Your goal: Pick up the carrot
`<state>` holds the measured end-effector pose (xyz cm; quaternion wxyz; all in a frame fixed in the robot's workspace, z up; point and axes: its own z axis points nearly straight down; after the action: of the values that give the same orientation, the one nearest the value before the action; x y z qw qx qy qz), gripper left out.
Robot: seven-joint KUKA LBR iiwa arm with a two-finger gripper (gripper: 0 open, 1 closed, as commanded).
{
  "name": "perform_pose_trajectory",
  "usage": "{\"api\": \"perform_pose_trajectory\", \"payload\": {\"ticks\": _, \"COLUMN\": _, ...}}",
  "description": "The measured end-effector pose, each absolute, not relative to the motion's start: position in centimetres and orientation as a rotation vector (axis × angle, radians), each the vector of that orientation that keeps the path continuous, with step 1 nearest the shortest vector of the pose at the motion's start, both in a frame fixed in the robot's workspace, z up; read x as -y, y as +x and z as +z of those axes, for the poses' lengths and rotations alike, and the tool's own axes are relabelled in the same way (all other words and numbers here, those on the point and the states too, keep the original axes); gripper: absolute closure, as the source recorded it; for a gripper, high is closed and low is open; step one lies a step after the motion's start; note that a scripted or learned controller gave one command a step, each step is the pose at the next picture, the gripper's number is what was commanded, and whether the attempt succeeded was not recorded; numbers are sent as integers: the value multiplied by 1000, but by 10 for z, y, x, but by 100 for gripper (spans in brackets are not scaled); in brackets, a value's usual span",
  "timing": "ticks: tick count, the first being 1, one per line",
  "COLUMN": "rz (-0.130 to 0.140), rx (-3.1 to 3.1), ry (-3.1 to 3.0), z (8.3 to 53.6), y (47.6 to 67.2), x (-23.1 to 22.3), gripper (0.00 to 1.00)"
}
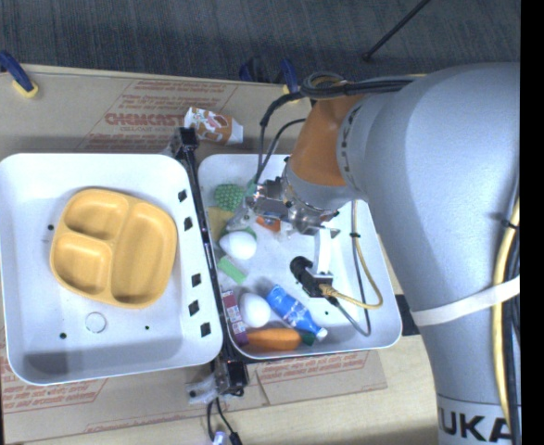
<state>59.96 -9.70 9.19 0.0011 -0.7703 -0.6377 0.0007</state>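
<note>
The carrot [273,339], orange and lying on its side, rests against the near wall of the right bin [381,315]. A blue bottle [295,311] lies just above it, and a white egg [254,310] sits to its upper left. My gripper [270,208] hangs over the far half of the same bin, well away from the carrot, beside a green item [230,195]. The grey wrist with its orange band [322,146] covers the bin's far right part.
A second white egg [241,246], a yellow item [218,221] and a green strip [233,269] lie along the right bin's left side. The left bin [31,336] holds a yellow divided plate [114,246]. A small packet [212,125] lies on the bench behind the bins.
</note>
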Motion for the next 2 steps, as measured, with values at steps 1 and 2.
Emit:
{"api": "perform_pose_trajectory", "payload": {"ticks": 1, "rz": 3, "rx": 2232, "ry": -2208, "z": 172, "y": 613, "x": 147, "gripper": 0}}
{"api": "perform_pose_trajectory", "payload": {"ticks": 2, "rz": 2, "rx": 2107, "ry": -2328, "z": 92, "y": 594, "x": 92, "gripper": 0}}
